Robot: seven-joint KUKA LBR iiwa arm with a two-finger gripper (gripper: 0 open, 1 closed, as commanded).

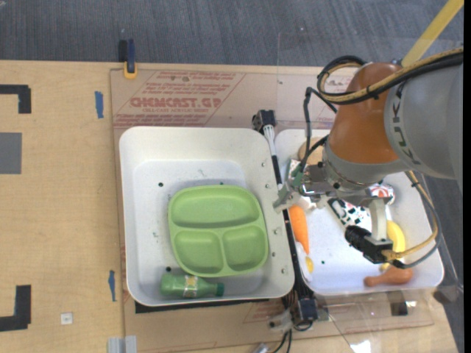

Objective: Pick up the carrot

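1. Approach step in hand, judging by the layout: hand [318, 190] poised low over the right bin [335, 278], at its left wall, nothing lifted yet.
2. Carrot [299, 229] lying just below the hand, lengthwise along the bin's left wall, tip pointing away from the hand.
3. Hand state: cannot tell, hidden under the orange wrist; no carrot seen in its grasp.
4. Next move likely calls for a short shift toward the carrot's thick end, then a straight drop, keeping clear of the wall.
5. Farther off: banana [396, 235] and a black-and-white toy [353, 213]; beyond the wall, green tray [218, 230] and green bottle [190, 286] in the left bin [140, 197].
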